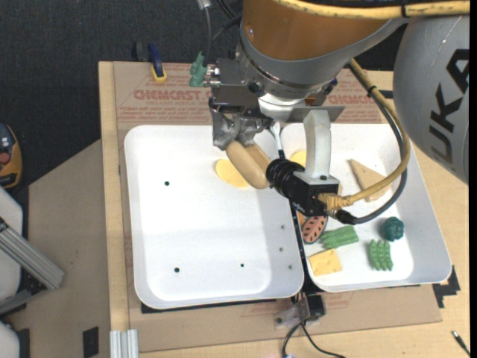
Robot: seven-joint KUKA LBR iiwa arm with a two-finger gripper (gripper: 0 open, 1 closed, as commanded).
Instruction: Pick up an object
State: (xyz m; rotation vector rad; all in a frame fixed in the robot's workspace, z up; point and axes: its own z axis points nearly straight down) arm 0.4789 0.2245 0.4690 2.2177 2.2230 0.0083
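Two white bins: left bin [194, 274] and right bin [421, 267]. Gripper [237, 142] sits at 12 o'clock of the left bin; finger state cannot be told. Tan roll [248, 165], one, lies just below it over one yellow disc [227, 174]. Right bin count: one wedge [365, 173], one strawberry slice [314, 228], one green pod [340, 237], one cheese piece [325, 262], two further green items [381, 254]. Cardboard sheet [119, 125] under bins; dark floor [59, 36].

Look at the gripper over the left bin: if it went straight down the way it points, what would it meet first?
Most likely the tan roll just below the gripper, lying over a yellow piece on the left bin floor. Depth is hard to judge from above, so contact may already exist.
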